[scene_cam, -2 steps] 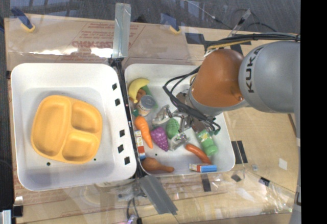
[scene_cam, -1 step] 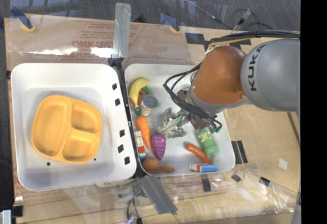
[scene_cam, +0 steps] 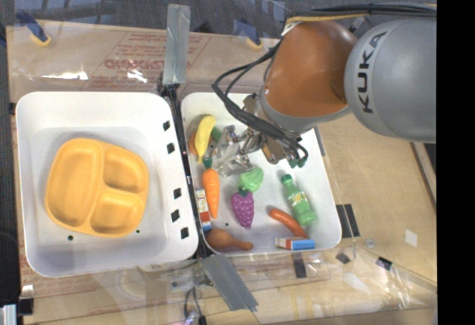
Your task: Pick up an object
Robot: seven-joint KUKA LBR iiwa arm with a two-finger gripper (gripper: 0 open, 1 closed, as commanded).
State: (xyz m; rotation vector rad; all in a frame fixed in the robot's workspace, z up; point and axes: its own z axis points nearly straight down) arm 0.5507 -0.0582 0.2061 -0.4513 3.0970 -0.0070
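pincer hangs low in the upper left part of the right bin, beneath the orange wrist band of the grey arm; its metal parts blur together, and whether it is open or closed cannot be told, nor whether anything lies within it. banana lies just to its left, near the bin's left wall. carrot lies just below and left of the pincer, running lengthwise along the same wall. green berry-like fruit sits just below the pincer, with the purple grapes directly under that fruit. green bottle lies below and to the right, well apart from the pincer; the orange sausage-shaped piece lies beside its lower end. brown drumstick-like piece rests at the bin's lower left corner, and a small white, red and blue box lies along the lower wall. open white floor shows to the right of the pincer, under the wrist, and along the right wall. left bin, far to the left across the divider, holds a yellow compartment tray with bare margin all round. tabletop appears right of the bins. the wrist hides the right bin's upper right corner; a thin red and white item by the carrot is too small to identify.
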